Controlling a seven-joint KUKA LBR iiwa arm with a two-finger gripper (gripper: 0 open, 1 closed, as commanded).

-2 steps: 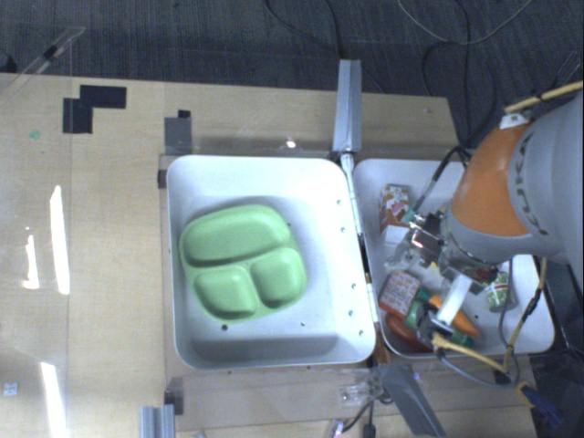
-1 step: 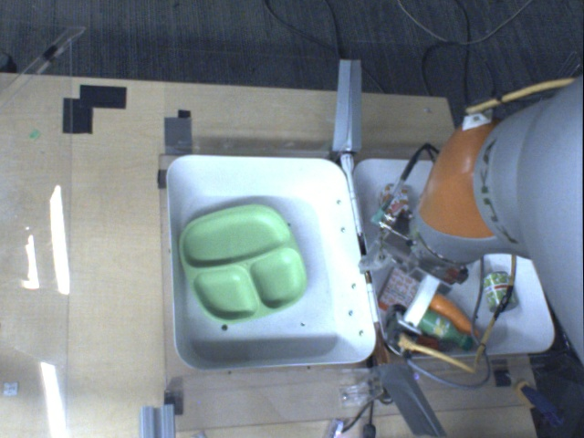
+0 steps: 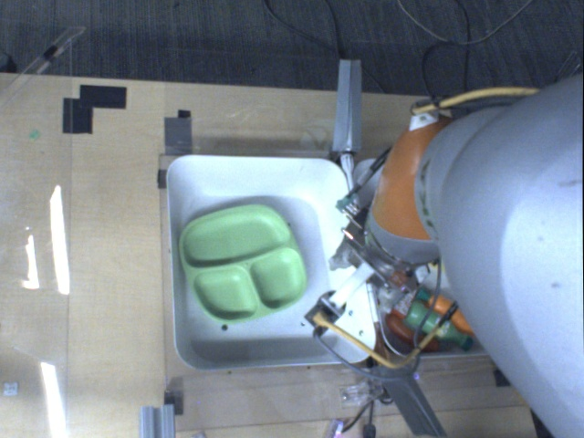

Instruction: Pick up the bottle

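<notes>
A pale wooden bench carried a white bin holding a green tray. Right of that bin, the arm covered the gripper; its grip could not be told. The bottle lay just right of the gripper, partly hidden.
</notes>
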